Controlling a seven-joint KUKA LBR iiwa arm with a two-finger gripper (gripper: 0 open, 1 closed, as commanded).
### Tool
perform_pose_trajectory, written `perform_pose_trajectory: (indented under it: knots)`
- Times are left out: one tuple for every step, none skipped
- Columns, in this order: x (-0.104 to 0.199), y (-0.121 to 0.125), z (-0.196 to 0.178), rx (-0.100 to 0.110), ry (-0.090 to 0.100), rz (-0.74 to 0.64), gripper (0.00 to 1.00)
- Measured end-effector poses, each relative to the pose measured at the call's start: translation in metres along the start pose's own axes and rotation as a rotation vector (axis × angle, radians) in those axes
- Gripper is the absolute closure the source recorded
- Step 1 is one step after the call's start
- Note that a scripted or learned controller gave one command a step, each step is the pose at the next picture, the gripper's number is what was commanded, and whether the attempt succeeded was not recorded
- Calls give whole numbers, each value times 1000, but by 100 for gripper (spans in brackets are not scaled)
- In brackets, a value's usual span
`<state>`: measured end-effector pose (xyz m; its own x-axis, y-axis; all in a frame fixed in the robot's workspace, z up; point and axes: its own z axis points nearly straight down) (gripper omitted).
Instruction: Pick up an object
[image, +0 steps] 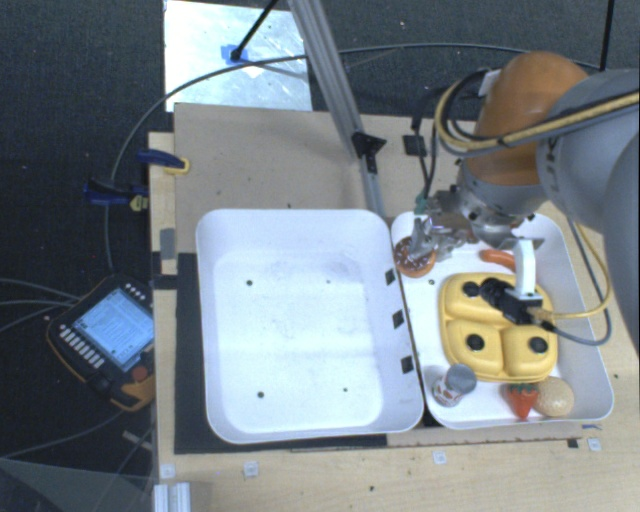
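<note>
Over the right bin's (598, 375) back-left corner, gripper (420, 240) hovers above a small brown round thing (412, 262); jaw state, can't tell. Looks light and rigid, so grab across its rim.

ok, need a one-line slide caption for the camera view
KUKA arm's hand lowered over a small brown object at the right bin's far-left corner, beside a yellow toy.

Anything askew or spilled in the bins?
Nothing spilled. The yellow tray, carrot and grey-capped jar all crowd the right bin. The gripper is low over a small brown item at that bin's far-left corner.
</note>
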<state>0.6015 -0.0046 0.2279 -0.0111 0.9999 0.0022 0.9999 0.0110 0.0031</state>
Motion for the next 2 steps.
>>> perform_pose_trajectory:
  knots:
    - [55, 5, -10, 0, 0, 0, 100]
    - [106, 17, -1, 1, -1, 1, 100]
